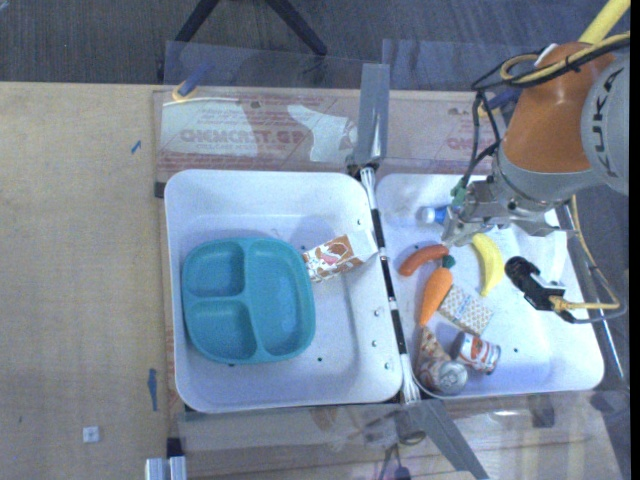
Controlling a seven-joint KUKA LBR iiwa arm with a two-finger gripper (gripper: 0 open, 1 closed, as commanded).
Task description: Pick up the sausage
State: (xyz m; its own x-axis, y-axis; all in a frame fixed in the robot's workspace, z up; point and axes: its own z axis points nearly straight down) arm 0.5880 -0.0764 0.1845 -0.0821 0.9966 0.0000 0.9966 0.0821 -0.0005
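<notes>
Sausage [423, 258] lies in the right bin [585, 363], near its left wall, tilted with the right end further away. Carrot [433, 295] sits just beside its near side, banana [488, 263] off to the right. Gripper [462, 226] hangs just above-right of the sausage's right end; I can't tell the jaw state from here. I'd shift left to centre over the sausage, turn the wrist to close across its short axis, and descend clear of the carrot top.
</notes>
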